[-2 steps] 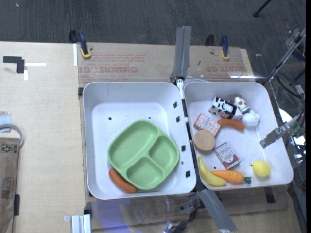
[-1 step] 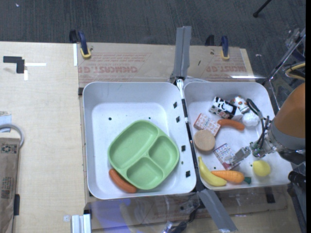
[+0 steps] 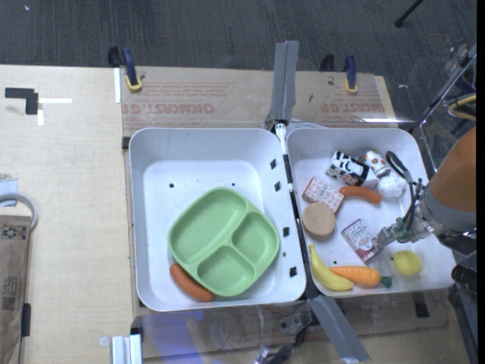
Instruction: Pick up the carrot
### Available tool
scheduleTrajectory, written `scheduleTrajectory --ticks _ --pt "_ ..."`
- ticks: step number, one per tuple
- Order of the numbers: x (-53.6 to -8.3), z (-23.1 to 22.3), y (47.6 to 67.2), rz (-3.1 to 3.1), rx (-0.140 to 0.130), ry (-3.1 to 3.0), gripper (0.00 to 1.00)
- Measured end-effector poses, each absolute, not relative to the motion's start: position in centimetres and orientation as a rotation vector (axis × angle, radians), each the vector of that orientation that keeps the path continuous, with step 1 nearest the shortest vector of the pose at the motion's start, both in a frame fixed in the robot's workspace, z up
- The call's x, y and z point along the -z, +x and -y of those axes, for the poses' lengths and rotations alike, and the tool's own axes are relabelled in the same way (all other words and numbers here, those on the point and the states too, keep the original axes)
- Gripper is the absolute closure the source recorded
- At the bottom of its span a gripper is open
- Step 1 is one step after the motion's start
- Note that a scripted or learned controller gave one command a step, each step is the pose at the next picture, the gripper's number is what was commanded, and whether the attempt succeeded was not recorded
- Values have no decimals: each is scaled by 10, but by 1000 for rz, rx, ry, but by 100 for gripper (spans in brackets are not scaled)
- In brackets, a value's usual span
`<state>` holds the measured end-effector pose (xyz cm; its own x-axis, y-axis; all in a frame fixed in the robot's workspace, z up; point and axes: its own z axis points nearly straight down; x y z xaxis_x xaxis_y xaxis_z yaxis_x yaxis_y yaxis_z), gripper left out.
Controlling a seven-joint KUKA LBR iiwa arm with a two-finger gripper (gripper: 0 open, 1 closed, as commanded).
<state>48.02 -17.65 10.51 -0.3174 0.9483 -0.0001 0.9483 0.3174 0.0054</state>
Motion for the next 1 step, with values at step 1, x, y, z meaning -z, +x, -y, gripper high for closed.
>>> scheduleTrajectory --ticks 1 --pt "-97 111 482 -2292 -10 2131 100"
